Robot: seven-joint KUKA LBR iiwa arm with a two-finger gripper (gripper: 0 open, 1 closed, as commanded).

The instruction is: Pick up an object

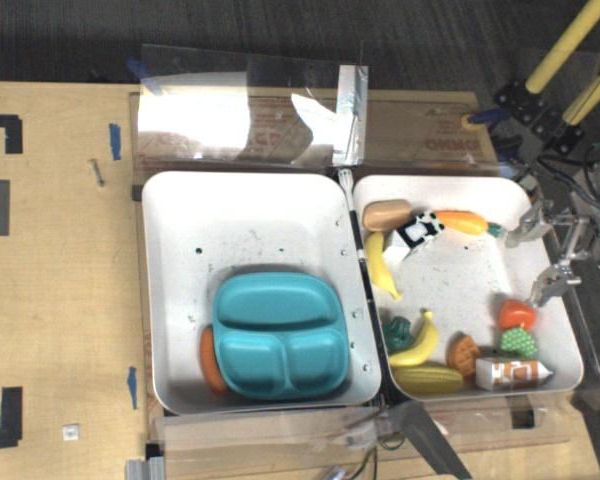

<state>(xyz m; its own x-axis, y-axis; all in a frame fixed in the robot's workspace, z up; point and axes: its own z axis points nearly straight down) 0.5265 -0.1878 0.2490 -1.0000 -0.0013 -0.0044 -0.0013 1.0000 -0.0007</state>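
Note:
My gripper point(536, 260) hangs over the right rim of the right bin point(450, 268), open, with nothing between its fingers. Just below it lie a red toy tomato point(517, 315) and a green bumpy toy point(520, 342). A white bottle with an orange label point(512, 372) rests in the near right corner. Across the bin's far side lie a carrot point(462, 222), a black-and-white toy point(418, 231) and a tan bun point(386, 213). A long banana point(380, 266) runs down the left wall. A second banana point(420, 342), a corn cob point(427, 378) and a brown cookie point(464, 351) lie near the front.
The left bin point(180, 228) holds a teal divided plate point(278, 334) with an orange object point(209, 358) partly under its left edge. A clear plastic sheet point(250, 118) stands behind the bins. Yellow bars point(570, 33) and cables sit at the upper right.

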